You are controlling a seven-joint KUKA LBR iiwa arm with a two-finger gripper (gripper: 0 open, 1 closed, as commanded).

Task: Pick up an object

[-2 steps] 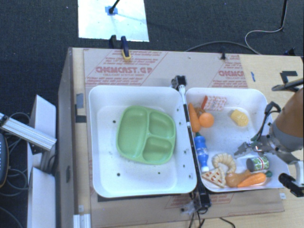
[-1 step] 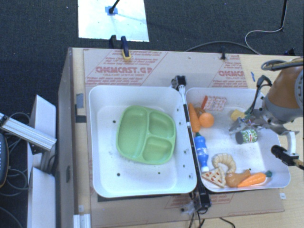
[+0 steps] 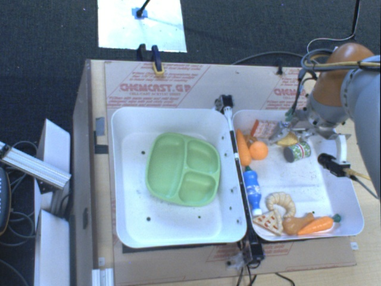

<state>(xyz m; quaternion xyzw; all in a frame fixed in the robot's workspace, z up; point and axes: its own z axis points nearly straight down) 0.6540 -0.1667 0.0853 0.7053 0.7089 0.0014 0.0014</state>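
Observation:
The right bin (image 3: 348, 210) holds several toy foods. An orange ball (image 3: 258, 151) lies beside an orange carrot (image 3: 243, 149) at the bin's left wall. Below them lies a blue bottle (image 3: 252, 189). A croissant (image 3: 281, 202), a waffle slice (image 3: 268, 222), a chicken leg (image 3: 293, 224) and a second carrot (image 3: 318, 224) lie along the near wall. A grey-green can (image 3: 297, 151) lies on its side next to a yellow piece (image 3: 286, 140). A red and white packet (image 3: 261, 128) sits at the far wall. My gripper (image 3: 293, 128) hangs low over the yellow piece and the can.
The left bin (image 3: 134, 219) bears a green divided plate (image 3: 183, 168). A black clamp (image 3: 225, 104) sits on the ridge between the bins. The grey arm with its orange band (image 3: 336, 79) and cables cross the far right corner. A black fitting (image 3: 331, 163) juts over the right bin.

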